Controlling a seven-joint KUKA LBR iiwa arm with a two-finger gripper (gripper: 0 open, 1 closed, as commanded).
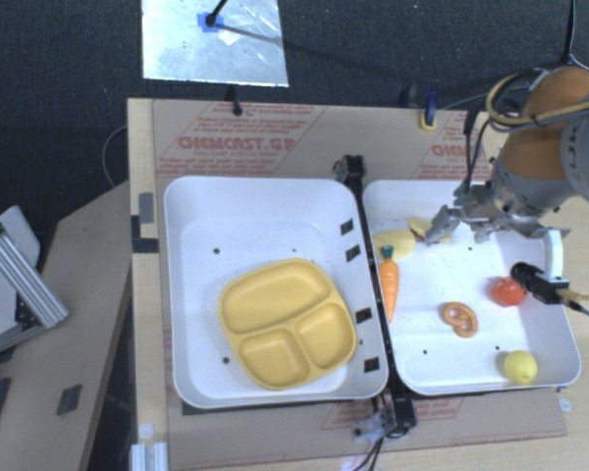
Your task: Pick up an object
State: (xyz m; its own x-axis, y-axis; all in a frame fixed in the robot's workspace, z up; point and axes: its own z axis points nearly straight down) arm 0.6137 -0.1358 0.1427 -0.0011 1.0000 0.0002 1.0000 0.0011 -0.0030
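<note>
I am reaching in from the right, my grey arm with its orange band [560,96] hanging over the upper part of the right bin [569,356]. My pincer [442,226] is hovering low near that bin's upper left corner, just beside a pale yellow object [395,244] lying against the divider; whether the two are touching cannot be determined. How wide the pincer is standing cannot be determined either, and nothing is showing between its tips.

Candidate objects are lying in the right bin: a toy carrot [389,285] along the left wall, a pretzel-shaped piece [459,318] near the middle, a red tomato-like piece [507,291] to the right, and a lemon [519,365] near the lower right corner. All are sitting well apart from one another.

The left bin [191,263] is holding a yellow three-compartment tray [287,321], turned at a slant.

Both bins are resting on a brown printed board [245,140] covering the bench [93,263]. Beyond the bench, dark carpet [49,57] is carrying a reflective square sheet [214,27]. An aluminium rail [15,273] is entering at the left edge.
</note>
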